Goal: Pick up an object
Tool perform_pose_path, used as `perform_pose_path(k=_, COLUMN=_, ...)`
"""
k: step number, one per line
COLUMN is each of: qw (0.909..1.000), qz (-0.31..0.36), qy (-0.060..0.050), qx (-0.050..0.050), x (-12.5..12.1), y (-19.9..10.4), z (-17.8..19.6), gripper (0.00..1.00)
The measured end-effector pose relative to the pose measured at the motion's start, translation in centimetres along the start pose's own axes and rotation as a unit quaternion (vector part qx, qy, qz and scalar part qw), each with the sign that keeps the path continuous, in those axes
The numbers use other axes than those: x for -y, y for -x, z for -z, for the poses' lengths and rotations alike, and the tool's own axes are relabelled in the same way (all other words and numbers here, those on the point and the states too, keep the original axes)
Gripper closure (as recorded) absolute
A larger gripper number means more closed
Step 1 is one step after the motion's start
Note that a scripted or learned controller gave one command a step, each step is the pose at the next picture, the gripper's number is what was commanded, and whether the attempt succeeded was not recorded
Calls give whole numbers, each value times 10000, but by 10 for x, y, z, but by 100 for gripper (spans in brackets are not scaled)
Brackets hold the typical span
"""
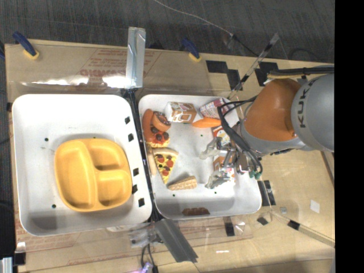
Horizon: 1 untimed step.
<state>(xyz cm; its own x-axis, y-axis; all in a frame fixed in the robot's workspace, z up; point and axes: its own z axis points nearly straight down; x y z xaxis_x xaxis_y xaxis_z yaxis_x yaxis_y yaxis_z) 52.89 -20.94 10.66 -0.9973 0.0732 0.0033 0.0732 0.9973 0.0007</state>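
- Metallic end effector (217,162) low in right bin (244,201), fingers spread, grasping nothing visible.
- Nearest: orange carrot (206,123) just above, long axis left-right; pizza slice (164,164) farther left.

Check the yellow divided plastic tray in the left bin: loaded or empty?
Empty. The yellow divided plastic tray shows bare compartments; the toy food lies in the right white bin.

Tan cardboard-covered bench (296,169) w/ 2 shallow white bins side by side, touching: left bin (34,124) & right bin (250,201); blue clips (26,44) at bench's far edge, black tape marks (219,68) near right bin's far corner.
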Motion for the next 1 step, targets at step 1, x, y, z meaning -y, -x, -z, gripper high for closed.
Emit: perform_pose_path(k=1, qw=10000, qz=64, qy=-14, qx=52, x=-1, y=-4, z=-11, gripper=0)
